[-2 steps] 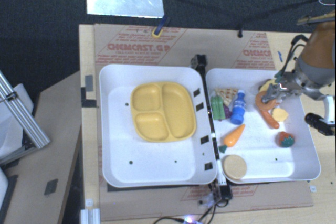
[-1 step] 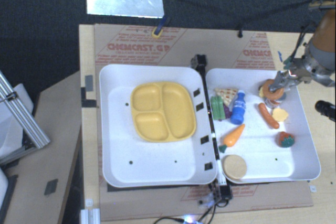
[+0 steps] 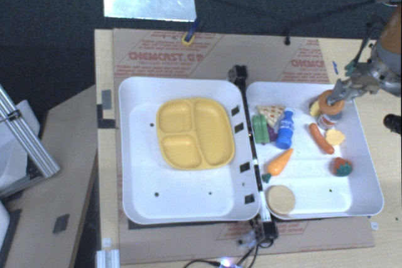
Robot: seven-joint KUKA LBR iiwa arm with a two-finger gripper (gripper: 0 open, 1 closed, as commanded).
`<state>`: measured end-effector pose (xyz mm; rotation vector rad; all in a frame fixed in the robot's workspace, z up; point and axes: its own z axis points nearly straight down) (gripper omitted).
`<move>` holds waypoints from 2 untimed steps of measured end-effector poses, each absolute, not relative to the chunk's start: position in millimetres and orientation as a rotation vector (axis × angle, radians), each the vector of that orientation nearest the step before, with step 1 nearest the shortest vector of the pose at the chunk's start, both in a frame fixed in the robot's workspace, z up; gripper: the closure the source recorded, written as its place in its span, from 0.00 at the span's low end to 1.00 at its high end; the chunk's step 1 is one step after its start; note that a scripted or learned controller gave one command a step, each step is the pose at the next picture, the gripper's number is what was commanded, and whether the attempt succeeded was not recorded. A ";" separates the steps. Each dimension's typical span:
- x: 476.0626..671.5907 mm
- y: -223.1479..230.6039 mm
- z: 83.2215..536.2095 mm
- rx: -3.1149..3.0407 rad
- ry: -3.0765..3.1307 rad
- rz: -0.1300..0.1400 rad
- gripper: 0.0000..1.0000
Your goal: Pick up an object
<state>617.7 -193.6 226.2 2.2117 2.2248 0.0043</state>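
My gripper (image 3: 337, 96) reaches in from the right and hangs over the far right corner of the right bin (image 3: 364, 198). Directly under it is a brown, ring-shaped toy (image 3: 327, 103), with a small white and red can (image 3: 324, 121) just in front. I cannot make out whether the gripper touches the ring. Close by lie a red sausage (image 3: 321, 138), a yellow cheese wedge (image 3: 336, 137) and a strawberry (image 3: 342, 166).
On the right bin's left side are a pizza slice (image 3: 271, 113), a green toy (image 3: 259, 127), a blue bottle (image 3: 286, 128), a carrot (image 3: 280, 161) and a tan disc (image 3: 281, 199). The left bin (image 3: 135, 191) holds a yellow divided plate (image 3: 194, 133).
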 end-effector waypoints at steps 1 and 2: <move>600.6 -146.1 236.1 2.212 2.230 0.003 1.00; 584.7 -105.4 232.7 2.213 2.231 0.002 1.00</move>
